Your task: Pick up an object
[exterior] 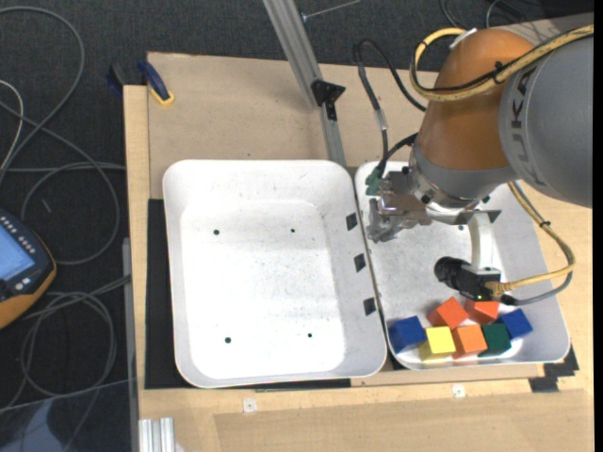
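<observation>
Over on the far left, a handheld pendant (17,266) with a blue screen lies on the dark floor among loose black cables (57,172). A blue-and-yellow clamp (156,81) sits at the bench's back left corner. The left bin (259,271) comes next, a shallow white tray showing a few dark dots on its floor. A slanted metal post (300,59) rises from behind the bins.

Between the two trays, small black clips mark the shared edge. The gripper (384,217) hangs just inside the right bin (528,252), close to its left wall and toward the back; whether its tips are apart or together I cannot tell from here, and I see nothing between them. The grey arm with its orange band (476,97) looms over that bin from the right.

The blocks cluster at the right bin's front edge, well apart from the gripper: a blue block (406,331), yellow block (440,342), orange blocks (462,326), green block (497,335), and another blue one at the right.
</observation>
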`<state>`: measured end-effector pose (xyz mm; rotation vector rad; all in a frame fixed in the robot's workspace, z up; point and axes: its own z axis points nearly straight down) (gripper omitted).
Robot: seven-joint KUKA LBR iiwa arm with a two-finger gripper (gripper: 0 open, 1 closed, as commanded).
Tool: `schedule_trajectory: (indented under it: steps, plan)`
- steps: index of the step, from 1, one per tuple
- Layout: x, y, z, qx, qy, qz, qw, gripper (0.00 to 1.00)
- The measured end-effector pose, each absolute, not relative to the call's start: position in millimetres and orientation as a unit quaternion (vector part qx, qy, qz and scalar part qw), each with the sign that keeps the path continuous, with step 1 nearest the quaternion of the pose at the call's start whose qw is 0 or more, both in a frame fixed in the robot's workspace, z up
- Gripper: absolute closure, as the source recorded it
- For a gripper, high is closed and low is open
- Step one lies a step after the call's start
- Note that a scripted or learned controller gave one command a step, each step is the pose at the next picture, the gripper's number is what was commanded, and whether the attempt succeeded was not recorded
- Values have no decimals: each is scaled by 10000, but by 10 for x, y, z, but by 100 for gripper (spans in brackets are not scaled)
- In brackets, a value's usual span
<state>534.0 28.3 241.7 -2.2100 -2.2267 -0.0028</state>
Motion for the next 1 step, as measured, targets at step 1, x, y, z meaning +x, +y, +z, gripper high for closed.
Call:
schedule_trajectory:
  steps: [1]
  plan:
    - [5277,849,2437,-7044,-7098,-11,13,100]
